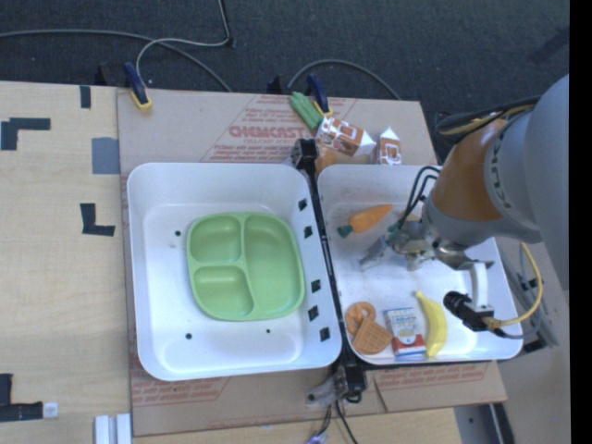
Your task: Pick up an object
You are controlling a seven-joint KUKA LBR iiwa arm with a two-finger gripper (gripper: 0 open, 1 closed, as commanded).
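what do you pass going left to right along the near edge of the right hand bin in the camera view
Pretzel-shaped toy → small red and white carton → banana. All three lie on the floor of the right bin, close side by side.

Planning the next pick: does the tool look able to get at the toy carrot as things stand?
Probably yes. The tool hangs in the right bin just below the carrot, which lies bare on the floor with nothing on it or between them.

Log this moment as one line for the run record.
arm: over right bin | gripper: low beside carrot, nothing seen held | left bin: green plate
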